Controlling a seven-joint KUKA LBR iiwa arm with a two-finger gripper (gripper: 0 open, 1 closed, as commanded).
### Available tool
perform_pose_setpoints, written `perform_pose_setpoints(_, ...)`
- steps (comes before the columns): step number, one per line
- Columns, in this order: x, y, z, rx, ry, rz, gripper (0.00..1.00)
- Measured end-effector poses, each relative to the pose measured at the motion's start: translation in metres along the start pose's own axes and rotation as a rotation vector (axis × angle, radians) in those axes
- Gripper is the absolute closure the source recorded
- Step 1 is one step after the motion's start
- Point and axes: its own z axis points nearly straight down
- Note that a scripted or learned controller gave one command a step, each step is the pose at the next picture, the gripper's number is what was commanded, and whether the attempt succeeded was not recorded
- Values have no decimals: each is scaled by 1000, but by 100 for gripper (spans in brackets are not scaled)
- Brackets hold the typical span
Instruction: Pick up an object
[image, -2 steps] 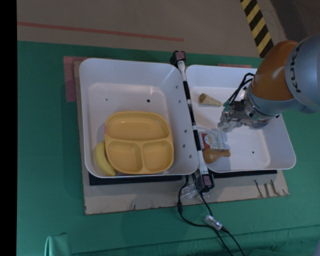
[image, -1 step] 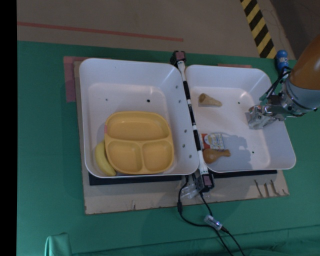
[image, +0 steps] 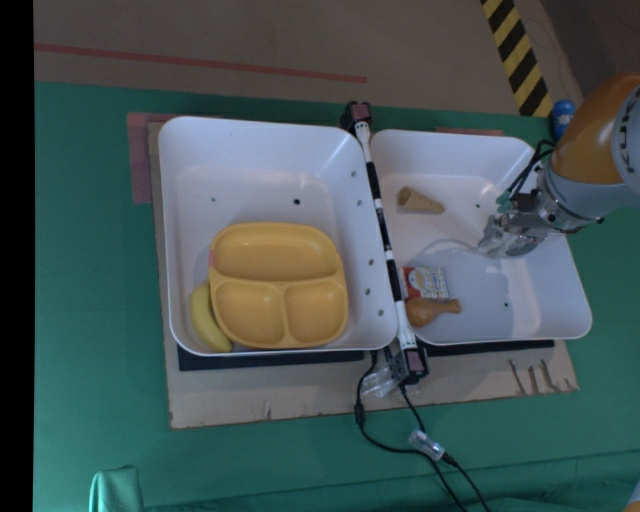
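- Over at the left of the frame, I see the left bin (image: 190, 150) holding a yellow divided tray (image: 278, 283) with a banana (image: 205, 318) wedged against its lower-left edge; both lie well apart from my arm, so I would leave them alone for this try.
- Just right of the centre divider, low in the right bin (image: 560, 310), a small printed packet (image: 428, 280) sits touching a toy drumstick (image: 432, 310). The packet carries coloured print, but I cannot read any lettering or brand on it at this size.
- Higher up in that bin, near its upper middle, a toy ice-cream cone (image: 420, 201) lies on its side, alone, with bare floor around it.
- At the right of the frame, the gripper (image: 508, 240) hangs low over the bin's right half, near the floor, with nothing visibly between its fingers. I cannot tell whether they are spread or pressed together; the tips blur into the white plastic.
- My judgement: the cone is the cleanest target, being isolated. I would shift toward the upper left, line the fingers across its narrow width, then descend straight.
- The drumstick is the riskier choice, since the touching packet could get nudged or pinched along with it.
- No writing shows on the bins or arm that I can make out.
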Motion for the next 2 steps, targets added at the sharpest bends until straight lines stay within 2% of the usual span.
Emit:
perform_pose_setpoints(1, -3, 2, -15, -12, -7, 7, 100)
perform_pose_setpoints(2, 3, 36, 4, -10, -6, 0, 100)
